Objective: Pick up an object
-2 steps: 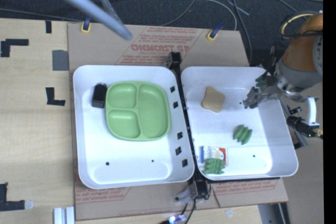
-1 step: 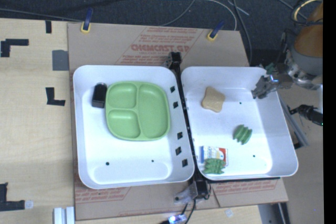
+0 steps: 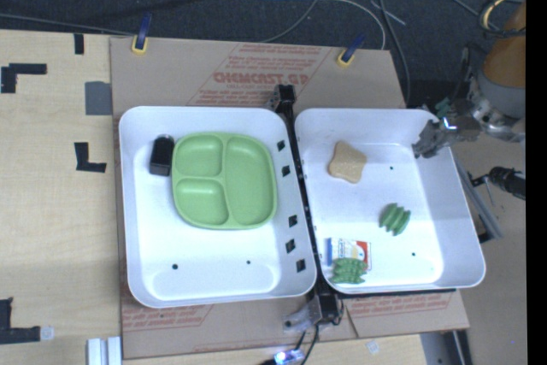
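— So, left to right, what's there?

— A small black block (image 3: 161, 156) touches a smooth green divided plate (image 3: 226, 181) in the left bin (image 3: 137, 269). The right bin (image 3: 444, 269) holds a tan, rough biscuit-like piece (image 3: 347, 162), a ridged green piece (image 3: 395, 219), and a printed packet (image 3: 349, 251) beside a leafy green toy (image 3: 349, 271).

— And the gripper (image 3: 429, 141)?

— At the right bin's far right rim, nothing between its fingers; released or clenched, I cannot tell.

— Risks?

— Likely clipping the rim, or slipping off the small ridged piece.
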`<move>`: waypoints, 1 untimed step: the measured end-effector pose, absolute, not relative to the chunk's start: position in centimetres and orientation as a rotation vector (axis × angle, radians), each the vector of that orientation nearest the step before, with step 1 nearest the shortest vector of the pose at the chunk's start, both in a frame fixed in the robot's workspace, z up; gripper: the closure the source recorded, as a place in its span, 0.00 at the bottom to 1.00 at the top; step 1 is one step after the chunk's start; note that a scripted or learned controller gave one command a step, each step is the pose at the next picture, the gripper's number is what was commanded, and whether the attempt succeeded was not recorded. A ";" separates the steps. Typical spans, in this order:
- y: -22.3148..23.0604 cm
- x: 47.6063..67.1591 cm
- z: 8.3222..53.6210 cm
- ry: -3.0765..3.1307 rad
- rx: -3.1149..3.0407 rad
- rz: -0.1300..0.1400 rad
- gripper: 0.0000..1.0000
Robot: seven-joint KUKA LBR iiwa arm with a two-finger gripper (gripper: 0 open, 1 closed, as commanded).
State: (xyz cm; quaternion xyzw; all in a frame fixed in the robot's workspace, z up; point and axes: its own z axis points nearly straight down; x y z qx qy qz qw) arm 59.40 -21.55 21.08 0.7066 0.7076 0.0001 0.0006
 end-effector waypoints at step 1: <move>-16.3 60.6 22.1 2.228 2.215 0.002 1.00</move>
